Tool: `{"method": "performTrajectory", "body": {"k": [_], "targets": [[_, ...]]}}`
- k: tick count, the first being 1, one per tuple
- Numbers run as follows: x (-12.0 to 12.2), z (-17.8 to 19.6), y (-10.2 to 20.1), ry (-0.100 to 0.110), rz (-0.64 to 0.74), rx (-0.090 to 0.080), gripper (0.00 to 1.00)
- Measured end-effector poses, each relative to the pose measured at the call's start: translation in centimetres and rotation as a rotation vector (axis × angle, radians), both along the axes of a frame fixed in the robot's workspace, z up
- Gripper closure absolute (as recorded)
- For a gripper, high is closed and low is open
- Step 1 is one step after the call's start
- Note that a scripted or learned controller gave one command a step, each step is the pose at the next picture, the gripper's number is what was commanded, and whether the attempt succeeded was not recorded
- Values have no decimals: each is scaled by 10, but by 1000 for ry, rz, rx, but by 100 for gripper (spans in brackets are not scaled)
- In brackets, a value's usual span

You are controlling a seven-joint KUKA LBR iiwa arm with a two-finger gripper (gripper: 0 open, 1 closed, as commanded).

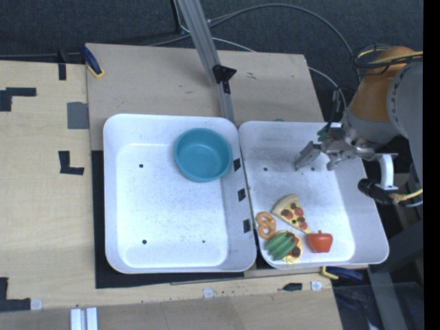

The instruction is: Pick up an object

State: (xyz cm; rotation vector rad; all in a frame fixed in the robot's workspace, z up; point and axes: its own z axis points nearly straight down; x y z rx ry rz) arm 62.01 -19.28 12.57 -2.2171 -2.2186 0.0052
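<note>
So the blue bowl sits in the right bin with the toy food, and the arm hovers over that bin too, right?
Not quite. The camera view shows the blue bowl alone in the left bin. The toy food does lie in the right bin, and the gripper hovers over that bin.

A robotics laboratory test cell. A plywood counter (41, 150) marked with black tape carries two shallow white bins (124, 184) side by side on a dark mat. A grey metal mast (199, 33) rises behind them, with loose cables (289, 9) trailing over dark carpet. The right bin holds toy plastic food (292, 229), and an industrial arm (385, 102) reaches in.
</note>
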Motion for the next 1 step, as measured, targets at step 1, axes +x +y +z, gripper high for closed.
{"method": "performTrajectory", "body": {"k": [1], "targets": [[0,-38,1,-4,0,-1,0]]}}
